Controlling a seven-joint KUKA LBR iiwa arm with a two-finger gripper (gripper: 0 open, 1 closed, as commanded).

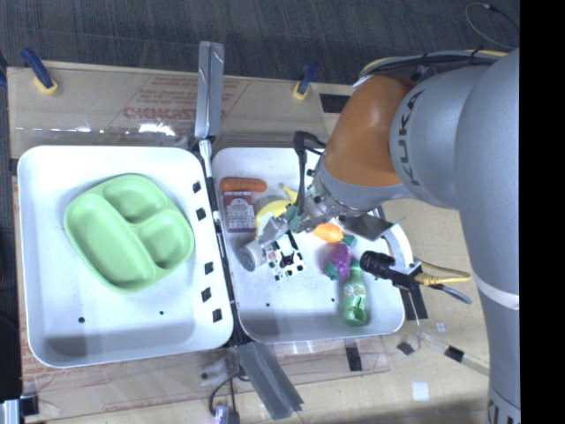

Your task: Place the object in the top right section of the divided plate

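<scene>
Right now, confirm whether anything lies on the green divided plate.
No, the green divided plate in the left bin has all three sections bare.

The grey arm (459,131) reaches in from three o'clock, its orange band (366,131) above the wrist, bent downward toward nine o'clock. The gripper (281,228) hangs low, tilted toward eight o'clock.

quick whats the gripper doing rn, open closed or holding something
gripper: low over the right bin among the toys, beside the yellow piece; whether it is open, closed or holding anything cannot be told from this view.
</scene>
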